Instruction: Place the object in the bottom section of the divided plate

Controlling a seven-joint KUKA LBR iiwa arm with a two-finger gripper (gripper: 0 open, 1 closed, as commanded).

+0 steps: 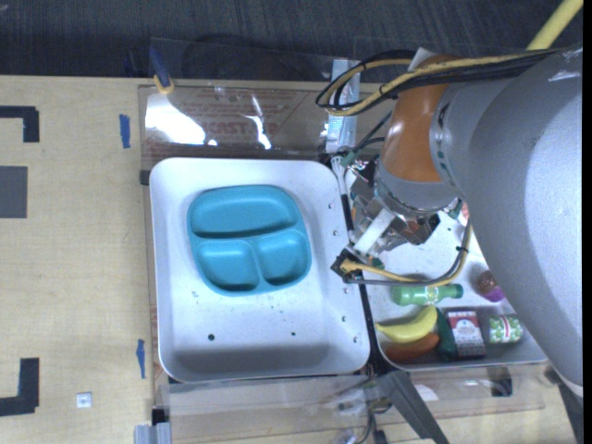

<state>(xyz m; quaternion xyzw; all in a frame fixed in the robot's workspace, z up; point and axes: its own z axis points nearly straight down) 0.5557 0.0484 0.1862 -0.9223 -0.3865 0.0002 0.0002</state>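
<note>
We are finding the pincer (373,239) hanging over the upper left corner of the right bin (481,366), and we are unable to tell whether it is spread or closed, or pinching anything. We are taking the likeliest object to be the green bottle (425,293), lying on its side in that bin just below the pincer and just above the banana (412,325), well apart from the blue divided plate (248,239) in the left bin (250,340). We are judging it light, stiff and smooth, prone to rolling, so we are recommending a hold across mid-body.
</note>
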